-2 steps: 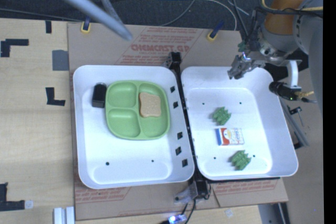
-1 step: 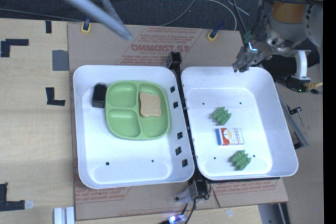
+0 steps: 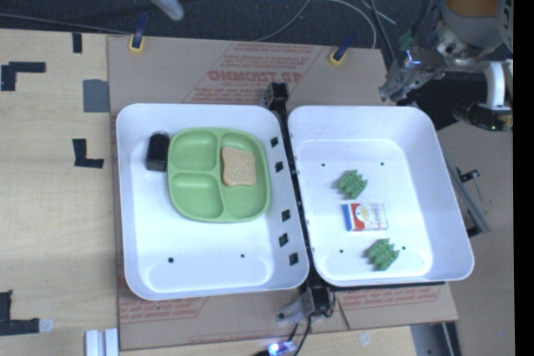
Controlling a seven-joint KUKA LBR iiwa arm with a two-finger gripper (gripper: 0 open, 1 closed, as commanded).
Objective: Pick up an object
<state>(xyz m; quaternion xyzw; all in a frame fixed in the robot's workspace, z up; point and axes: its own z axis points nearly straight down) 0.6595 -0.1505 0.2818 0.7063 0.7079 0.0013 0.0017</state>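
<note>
Parked at two o'clock, claw point(image 3: 399, 87) outside the right bin point(image 3: 434, 204), grip state impossible to tell; likely staged before reaching in. Lying flat mid-bin: small white carton point(image 3: 365, 217) with red and blue print, green toy point(image 3: 351, 183) at twelve o'clock, another point(image 3: 382, 253) at six.

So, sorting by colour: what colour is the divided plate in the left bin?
Light green, seen clearly in the camera view: the divided plate in the left bin.

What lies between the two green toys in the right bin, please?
In the camera view, a small white carton with red and blue print lies between the upper green toy and the lower green toy, apart from both.
</note>
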